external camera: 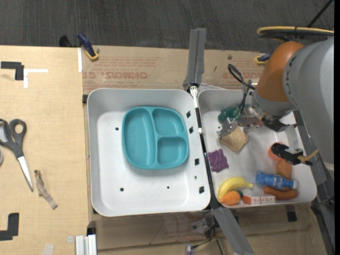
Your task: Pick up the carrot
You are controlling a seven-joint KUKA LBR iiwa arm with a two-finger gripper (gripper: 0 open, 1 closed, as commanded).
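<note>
The carrot (232, 197) sits at the near edge of the right bin (249, 158), a stubby orange piece with its fat rounded end toward the left and a little green stub poking out to the right, so its long axis runs roughly left to right along the bin's front wall. A banana (235, 185) curves right over it, touching its top side. Just to its right lies a thin white-and-red tube (261, 200), and beyond that a blue bottle (275, 180) and a reddish sausage-shaped piece (280, 193).

And the gripper (232, 124)? It is up in the far half of that same bin, well apart from the carrot, which lies almost straight toward the camera from it. The gripper hangs right over a tan, bread-like block (235, 139), with something teal (230, 113) beside it; whether it is spread or closed cannot be told from this angle. A purple bunch of grapes (217, 160) lies between the gripper and the carrot.

Over in the left bin (106, 158), a teal divided plate (155, 137) sits alone. Scissors (17, 145) rest on the bench at far left.
</note>
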